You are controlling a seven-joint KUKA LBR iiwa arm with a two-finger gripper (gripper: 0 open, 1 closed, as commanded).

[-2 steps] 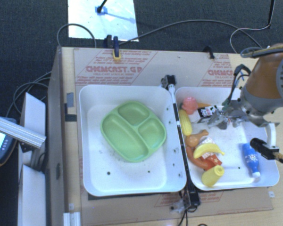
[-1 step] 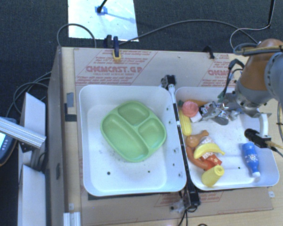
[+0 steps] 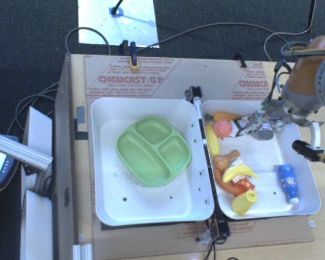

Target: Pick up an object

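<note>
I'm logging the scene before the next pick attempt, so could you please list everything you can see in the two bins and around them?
Left bin: 1, white, left half of bench.
Divided plate: 1, green, in left bin.
Right bin: 1, white, right half.
Corn cob: 1, yellow, right bin's left wall.
Pink ball: 1, right bin, top left.
Carrot: 1, orange, above the ball.
Banana: 1, yellow, right bin centre.
Yellow cup: 1, bottom edge.
Blue bottle: 1, right side.
Gripper: 1, grey, low over right bin's top.
</note>
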